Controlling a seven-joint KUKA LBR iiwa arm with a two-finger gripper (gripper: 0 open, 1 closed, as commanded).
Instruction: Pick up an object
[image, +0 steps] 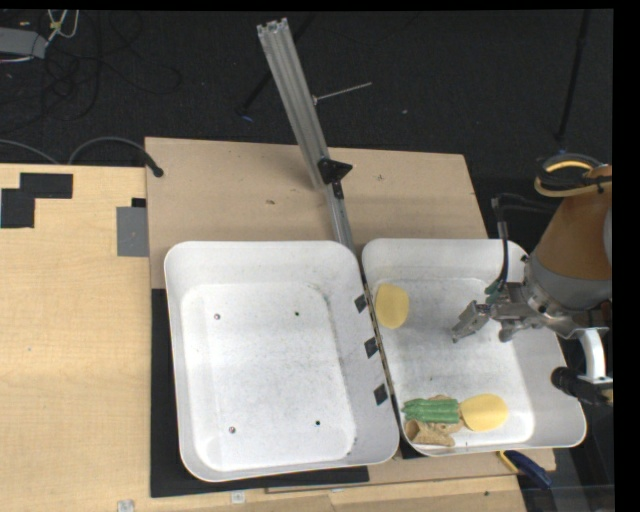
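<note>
Several small objects lie in the right bin (440, 265). A yellow rounded piece (392, 305) rests against its left wall. Along the front edge sit a green ridged item (432, 408), a tan crumpled piece (433, 433) just below it, and a second yellow piece (485, 411) to their right. My gripper (486, 329) hangs over the right half of this bin, to the right of the first yellow piece and above the front group. Its fingers are spread open with only bare bin floor between them.
The left bin (265, 355) stands beside the right one, with black clips along the shared wall. A metal rail (300, 120) slants down from the back toward the bins. Wooden bench surface lies behind and to the left.
</note>
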